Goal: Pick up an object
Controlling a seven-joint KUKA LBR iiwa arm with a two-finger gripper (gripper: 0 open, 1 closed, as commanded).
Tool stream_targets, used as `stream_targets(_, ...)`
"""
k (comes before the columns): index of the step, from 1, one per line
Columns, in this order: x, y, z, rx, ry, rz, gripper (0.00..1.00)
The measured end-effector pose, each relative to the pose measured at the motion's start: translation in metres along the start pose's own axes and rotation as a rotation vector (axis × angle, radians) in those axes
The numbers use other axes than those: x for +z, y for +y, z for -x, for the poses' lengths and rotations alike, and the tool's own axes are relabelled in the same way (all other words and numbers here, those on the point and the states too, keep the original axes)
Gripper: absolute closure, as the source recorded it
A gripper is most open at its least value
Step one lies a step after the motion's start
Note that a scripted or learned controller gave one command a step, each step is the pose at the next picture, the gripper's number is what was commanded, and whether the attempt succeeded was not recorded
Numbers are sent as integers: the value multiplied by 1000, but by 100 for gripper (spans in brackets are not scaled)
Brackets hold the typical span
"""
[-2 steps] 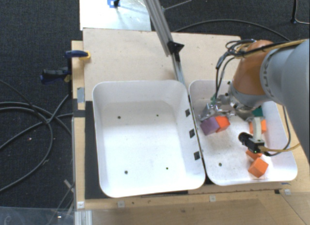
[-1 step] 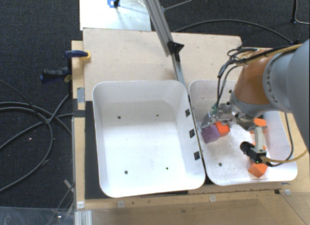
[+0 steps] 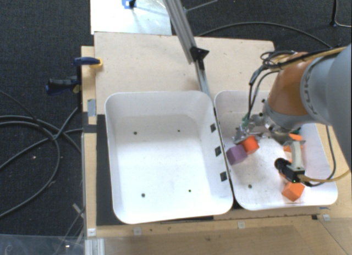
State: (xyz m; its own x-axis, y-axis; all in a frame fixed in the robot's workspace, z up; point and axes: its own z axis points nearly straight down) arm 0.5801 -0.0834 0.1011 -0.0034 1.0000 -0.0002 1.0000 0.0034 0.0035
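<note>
1. Camera view, orange block (image 3: 251,145): I log it in the right bin (image 3: 258,200), close to that bin's left wall. It sits tilted, right at the tip of the gripper (image 3: 246,136).
2. Gripper: low inside the right bin, directly over the orange block's upper edge. From my station I cannot tell whether it is released, clenched or grasping the block, because its own metal body covers the contact.
3. Purple block (image 3: 236,154): touching the orange block on its lower-left side, just beside the right bin's left wall.
4. Second orange block (image 3: 292,192): near the front right corner of the right bin, well apart from the first two.
5. Small orange piece (image 3: 287,149): further right on the bin floor, partly hidden under the wrist. I cannot make out its shape.
6. Arm (image 3: 327,83): grey, with its orange band (image 3: 286,86) above the wrist. It enters from the right edge and bends down into the right bin.
7. Left bin (image 3: 116,138): white and shallow, side by side with the right bin, their walls meeting along the middle.
8. Surroundings: pale bench board (image 3: 148,61) behind the bins, with a silver rail (image 3: 177,12) slanting down to their junction. A blue clamp (image 3: 87,61) sits on the board's left edge, and black cables (image 3: 33,133) lie on the dark floor.
</note>
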Motion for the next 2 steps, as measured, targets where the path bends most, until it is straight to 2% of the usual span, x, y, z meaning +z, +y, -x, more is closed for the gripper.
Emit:
stream_targets(1,-94,32,-77,-9,2,7,100)
stream_targets(2,-89,63,-166,-11,4,1,100)
